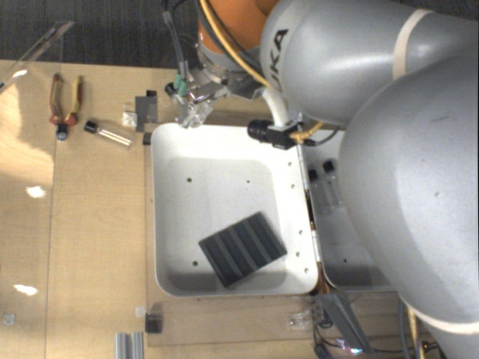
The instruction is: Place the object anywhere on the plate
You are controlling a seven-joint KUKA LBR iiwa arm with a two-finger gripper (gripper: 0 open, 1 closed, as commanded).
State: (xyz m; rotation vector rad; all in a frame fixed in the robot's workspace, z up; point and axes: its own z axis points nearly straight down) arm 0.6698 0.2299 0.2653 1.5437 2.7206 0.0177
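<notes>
A dark, ribbed rectangular slab (242, 249) lies in the smooth white bin (168, 223); pincer (191, 115) state unclear.

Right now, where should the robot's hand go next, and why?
Probably toward the camera and down, over the black ribbed block. The gripper hangs at the far rim of the left white bin, well away from the block, which lies flat near the bin's near wall. I can't see a plate, so reaching the block looks like the first step.

Matt black ribbed object (242, 248), smooth white plastic bin (168, 200), wooden bench (82, 230)
</notes>
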